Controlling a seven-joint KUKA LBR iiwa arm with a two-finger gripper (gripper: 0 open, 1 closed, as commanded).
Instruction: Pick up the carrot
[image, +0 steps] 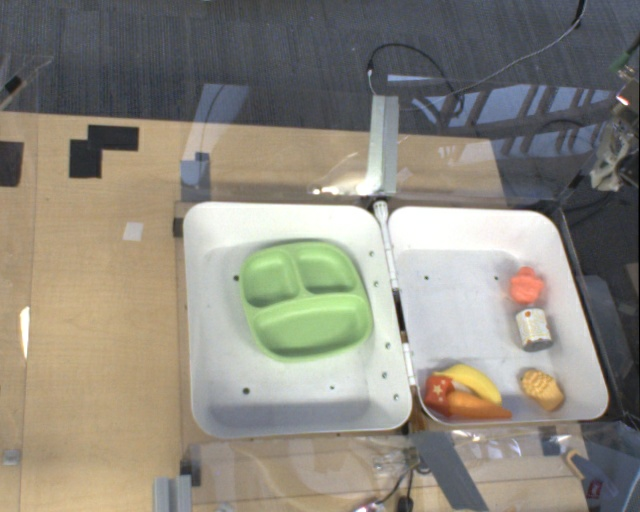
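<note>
Jaws are too blurred at the far right edge to tell how open they are. The carrot (478, 406) lies in the right bin's (470, 216) near corner, touching a banana (472, 380).

Light wooden bench (90, 330), dark grey carpet (200, 45) behind, black cables (500, 75) trailing

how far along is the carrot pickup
Done: nothing yet. The carrot lies at the right bin's near-left corner, against a banana and a red item. In hand: nothing is gripping the carrot. Left: reach in, grip and lift it.
</note>
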